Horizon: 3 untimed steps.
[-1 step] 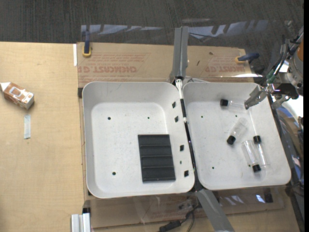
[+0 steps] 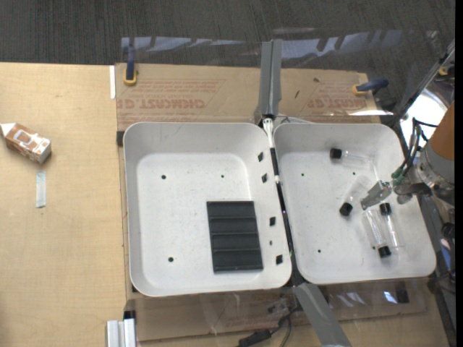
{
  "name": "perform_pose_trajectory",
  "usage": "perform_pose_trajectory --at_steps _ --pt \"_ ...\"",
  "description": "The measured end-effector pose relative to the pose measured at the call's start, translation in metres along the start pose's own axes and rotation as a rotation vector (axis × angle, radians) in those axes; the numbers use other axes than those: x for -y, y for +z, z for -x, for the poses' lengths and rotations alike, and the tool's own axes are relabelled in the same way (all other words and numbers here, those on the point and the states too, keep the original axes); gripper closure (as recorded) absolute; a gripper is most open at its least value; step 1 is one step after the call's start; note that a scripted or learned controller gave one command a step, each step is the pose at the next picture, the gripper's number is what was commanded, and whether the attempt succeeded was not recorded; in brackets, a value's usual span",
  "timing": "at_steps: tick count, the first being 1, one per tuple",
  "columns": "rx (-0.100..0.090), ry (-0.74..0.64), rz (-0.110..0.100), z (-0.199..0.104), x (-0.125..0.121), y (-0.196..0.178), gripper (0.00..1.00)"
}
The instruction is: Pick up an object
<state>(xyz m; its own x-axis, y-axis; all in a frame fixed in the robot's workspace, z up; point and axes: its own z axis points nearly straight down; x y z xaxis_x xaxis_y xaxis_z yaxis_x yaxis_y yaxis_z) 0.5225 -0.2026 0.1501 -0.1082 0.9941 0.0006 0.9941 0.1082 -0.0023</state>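
Fingers [image 2: 377,195] of the arm [image 2: 441,147] hang low over the right bin [image 2: 318,262], just beside several clear vials with black caps [image 2: 381,230]; whether they are spread or closed, or touch a vial, I cannot tell, since the glass blurs against the white floor. A black ridged block [image 2: 234,236] lies flat in the left bin [image 2: 145,215]. A small carton [image 2: 27,143] sits on the tabletop [image 2: 58,266], well apart.

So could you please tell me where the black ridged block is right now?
In the camera view the black ridged block lies flat in the left bin, toward that bin's lower right, close to the divider shared with the right bin.
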Motion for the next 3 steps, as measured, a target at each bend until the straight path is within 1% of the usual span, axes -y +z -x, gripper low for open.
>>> perform_pose_trajectory --at_steps 1,2,3 --pt "0.0 -0.031 -0.001 -0.021 0.009 0.06 0.0" --pt "-0.001 -0.027 -0.001 -0.02 0.009 0.051 1.0" --pt "0.002 0.025 0.001 -0.021 -0.036 -0.053 1.0"
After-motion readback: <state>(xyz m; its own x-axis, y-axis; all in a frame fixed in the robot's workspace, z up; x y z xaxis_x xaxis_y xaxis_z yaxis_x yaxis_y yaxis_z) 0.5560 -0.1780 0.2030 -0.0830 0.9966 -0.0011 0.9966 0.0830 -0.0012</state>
